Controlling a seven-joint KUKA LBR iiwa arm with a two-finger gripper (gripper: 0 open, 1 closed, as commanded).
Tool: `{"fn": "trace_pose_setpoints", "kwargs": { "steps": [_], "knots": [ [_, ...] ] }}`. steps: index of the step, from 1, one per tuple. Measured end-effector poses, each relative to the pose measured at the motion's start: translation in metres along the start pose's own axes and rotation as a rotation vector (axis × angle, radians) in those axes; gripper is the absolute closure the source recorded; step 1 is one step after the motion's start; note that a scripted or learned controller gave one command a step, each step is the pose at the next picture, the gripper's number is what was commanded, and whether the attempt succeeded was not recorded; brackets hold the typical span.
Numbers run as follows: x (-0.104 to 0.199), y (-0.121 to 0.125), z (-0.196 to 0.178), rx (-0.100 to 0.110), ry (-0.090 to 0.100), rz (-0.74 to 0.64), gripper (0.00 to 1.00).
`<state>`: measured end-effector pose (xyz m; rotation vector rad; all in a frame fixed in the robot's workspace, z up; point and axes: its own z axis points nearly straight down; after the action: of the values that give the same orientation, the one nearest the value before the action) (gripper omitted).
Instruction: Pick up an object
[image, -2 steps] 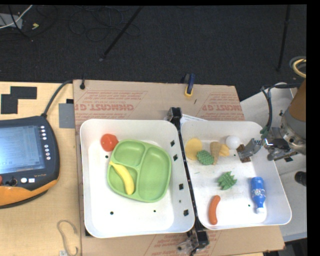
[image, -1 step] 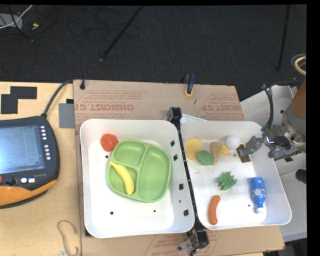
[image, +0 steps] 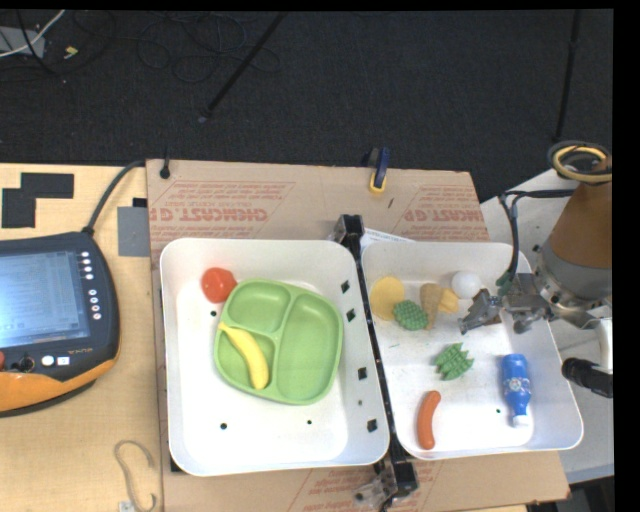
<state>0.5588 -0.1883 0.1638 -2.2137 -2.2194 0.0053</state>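
The right bin (image: 560, 435) holds a yellow round piece (image: 387, 292), a tan piece (image: 432, 297), a white ball (image: 465, 283), two green spiky toys (image: 410, 316) (image: 453, 361), a red-orange sausage (image: 428, 418) and a blue bottle (image: 515, 388). My gripper (image: 481, 311) hangs low over the upper right of that bin, just right of the white ball and tan piece. Its dark fingers point left and I see nothing between them.
The left bin (image: 190, 420) carries a green divided plate (image: 305, 350) with a banana (image: 246, 355) on it and a red tomato (image: 217, 284) beside it. A teach pendant (image: 50, 315) lies on the bench at far left. A black divider (image: 365, 350) separates the bins.
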Motion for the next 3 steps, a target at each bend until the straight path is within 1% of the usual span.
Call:
{"fn": "trace_pose_setpoints", "kwargs": {
  "steps": [1,2,3],
  "knots": [
    [0.002,-0.003,0.044,-0.001,0.000,0.001,0.00],
    [0.005,-0.002,0.078,-0.002,0.000,0.001,0.00],
    [0.003,-0.002,0.066,-0.004,-0.001,0.005,1.00]
  ]
}}
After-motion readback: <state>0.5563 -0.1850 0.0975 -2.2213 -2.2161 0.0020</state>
